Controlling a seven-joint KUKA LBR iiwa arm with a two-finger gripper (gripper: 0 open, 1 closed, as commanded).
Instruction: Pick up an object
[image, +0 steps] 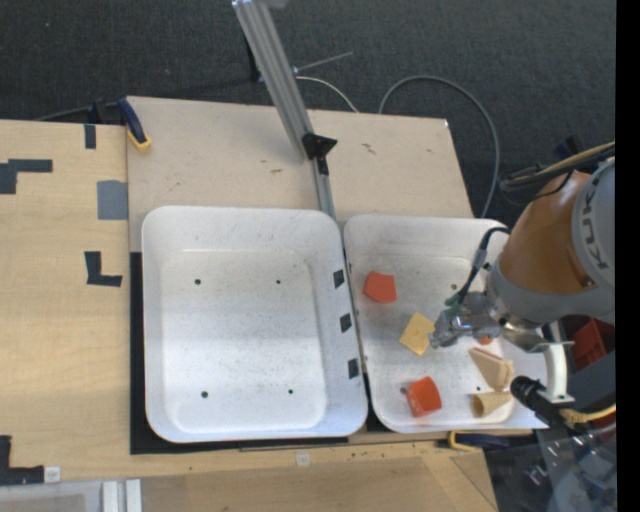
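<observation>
The right bin (420, 232) holds several small objects. An orange block (379, 288) lies near its middle left, a yellow block (417, 334) sits right of centre, and a red-orange block (424, 396) rests near the front edge. Two tan wedge pieces (491, 367) (492, 403) lie at the front right. My gripper (447, 331) hangs low in the right bin, just right of the yellow block and close against it. The grey arm with its orange band (545, 245) reaches in from the right and hides the bin's right side.
The left bin (240, 320) stands beside the right one, with small black clips (345, 322) along the shared rim. A slanted metal pole (285, 85) rises behind the bins. Cables trail at the back right. A blue-yellow clamp (134, 124) sits at the bench's far left corner.
</observation>
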